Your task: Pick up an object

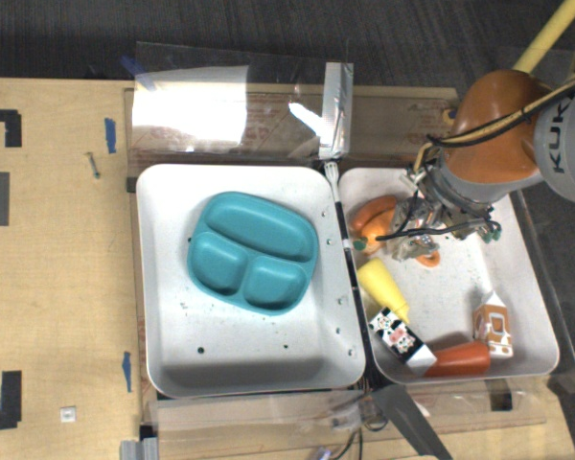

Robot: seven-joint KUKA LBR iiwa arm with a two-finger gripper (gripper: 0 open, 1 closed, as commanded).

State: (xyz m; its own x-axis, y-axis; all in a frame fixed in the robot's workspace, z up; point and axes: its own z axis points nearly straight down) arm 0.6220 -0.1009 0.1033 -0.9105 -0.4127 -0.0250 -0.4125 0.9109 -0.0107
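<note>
The right bin (532, 286) holds an orange round object (372, 217) at its upper left, a yellow bottle-shaped object (383, 287), a small black-and-white block (400, 337), a red sausage-shaped object (458, 357) and an orange-and-white carton (494, 326). My gripper (417, 242) hangs low over the bin's upper part, just right of the orange object and above the yellow one. The wrist and cables hide most of it.
The left bin (163, 286) bears a teal divided plate (252, 251). A clear plastic sheet (230, 113) and a metal bracket (335, 108) lie behind the bins. The wooden bench (48, 257) spreads out to the left.
</note>
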